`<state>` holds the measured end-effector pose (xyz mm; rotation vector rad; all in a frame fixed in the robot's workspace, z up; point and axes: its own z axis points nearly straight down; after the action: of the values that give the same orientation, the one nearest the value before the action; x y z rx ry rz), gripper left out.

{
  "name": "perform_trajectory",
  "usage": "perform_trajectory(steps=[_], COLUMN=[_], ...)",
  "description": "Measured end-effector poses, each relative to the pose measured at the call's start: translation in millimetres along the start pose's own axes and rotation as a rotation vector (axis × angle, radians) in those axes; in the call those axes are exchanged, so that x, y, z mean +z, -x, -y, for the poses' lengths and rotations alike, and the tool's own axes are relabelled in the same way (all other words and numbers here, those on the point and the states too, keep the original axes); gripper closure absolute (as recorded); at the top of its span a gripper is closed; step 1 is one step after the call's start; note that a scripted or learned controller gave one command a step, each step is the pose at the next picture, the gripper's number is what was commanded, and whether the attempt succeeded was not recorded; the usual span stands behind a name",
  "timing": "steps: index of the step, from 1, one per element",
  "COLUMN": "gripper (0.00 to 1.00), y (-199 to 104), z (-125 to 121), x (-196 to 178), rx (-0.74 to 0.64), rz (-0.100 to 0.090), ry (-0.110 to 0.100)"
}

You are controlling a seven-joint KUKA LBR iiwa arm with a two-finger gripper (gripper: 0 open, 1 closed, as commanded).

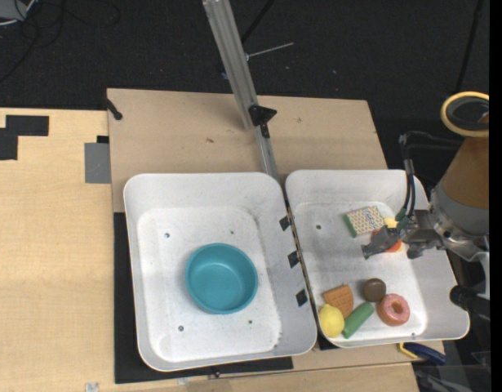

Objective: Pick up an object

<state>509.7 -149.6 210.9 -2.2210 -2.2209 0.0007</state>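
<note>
Arm: grey with orange band, reaching in from the right over the right shallow white bin [316,188].
Claw [379,243]: low over the right bin's middle, just below a speckled multicoloured flat block [364,219]; open or closed, cannot tell.
Near claw: small yellow and orange bits beside its tip, too small to identify.
Right bin, front: pink ring doughnut [393,309], dark brown round piece [374,288], green cylinder [357,318], yellow lemon-shaped piece [331,321], orange wedge [339,297], clustered close together.
Left shallow white bin [153,194]: teal round plastic bowl [222,278], upright, near the middle.
Tabletop [177,129]: tan board under both bins.
</note>
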Motion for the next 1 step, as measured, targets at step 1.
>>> perform_trajectory(steps=[1], gripper=[0.00], y=[3.9], z=[2.6], x=[43.3], rx=[0.000], rz=[0.000], ry=[-0.003])
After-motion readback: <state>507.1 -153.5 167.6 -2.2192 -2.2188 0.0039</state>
